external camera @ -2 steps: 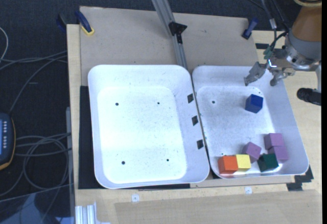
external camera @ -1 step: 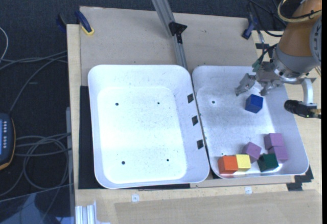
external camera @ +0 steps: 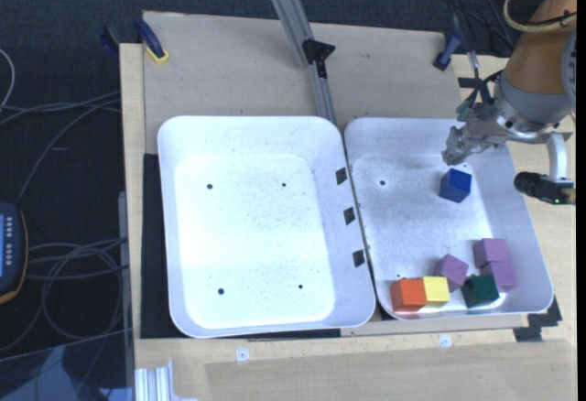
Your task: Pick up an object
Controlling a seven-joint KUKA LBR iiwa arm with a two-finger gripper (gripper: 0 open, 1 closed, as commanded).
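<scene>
Overhead, right of frame — the tool [external camera: 458,152] hangs just above a blue cube [external camera: 455,185] in the right bin [external camera: 385,216]; finger state unclear.

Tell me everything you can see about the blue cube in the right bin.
The blue cube is a small, solid-looking block with sharp edges and a lighter top face, slightly turned. It sits alone on the right bin's floor, in its upper part, apart from the blocks clustered at the near edge. The gripper hangs just above it.
</scene>
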